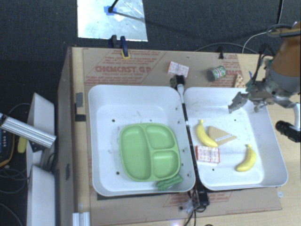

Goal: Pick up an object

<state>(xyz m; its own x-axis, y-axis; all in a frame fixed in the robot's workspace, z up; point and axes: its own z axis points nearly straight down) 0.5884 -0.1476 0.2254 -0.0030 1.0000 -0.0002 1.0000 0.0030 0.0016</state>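
Bananas (pixel 206 134) lie below the raised hand (pixel 248 101).

A small tin (pixel 217 73) and a paper tag (pixel 178 69) lie on the surface (pixel 141 65) behind the bins.

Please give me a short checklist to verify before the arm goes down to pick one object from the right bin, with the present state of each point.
1. Objects available in the right bin: ok. Two bananas, a tan wedge and a red-printed card lie there.
2. Gripper carries nothing: ok, nothing seen between its fingers.
3. Gripper over a target: not ok, it hangs near the far side of the bin, away from the objects.
4. Target standing free: not ok for the left banana, which touches the wedge; ok for the right banana.
5. Finger opening: cannot tell.
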